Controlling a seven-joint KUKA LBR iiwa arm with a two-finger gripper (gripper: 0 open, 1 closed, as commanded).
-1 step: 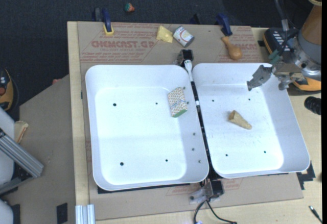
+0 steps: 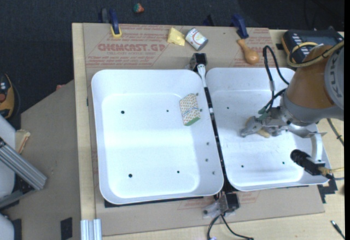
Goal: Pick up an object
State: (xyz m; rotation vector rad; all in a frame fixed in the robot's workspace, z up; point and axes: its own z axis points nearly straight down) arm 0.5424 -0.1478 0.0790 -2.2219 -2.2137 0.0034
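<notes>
A small patterned packet, green and white, lies in the left bin near its upper right corner. My gripper is low inside the right bin, near that bin's middle and pointing left. A small tan bit shows just under the gripper body; what it is stays unclear. The packet is well apart from the gripper, across the divide between the bins.
On the bench behind the bins lie a yellow piece, a small white box and a tan wooden piece. Blue clamps grip the far edge. The grey and orange arm overhangs the right bin's right side.
</notes>
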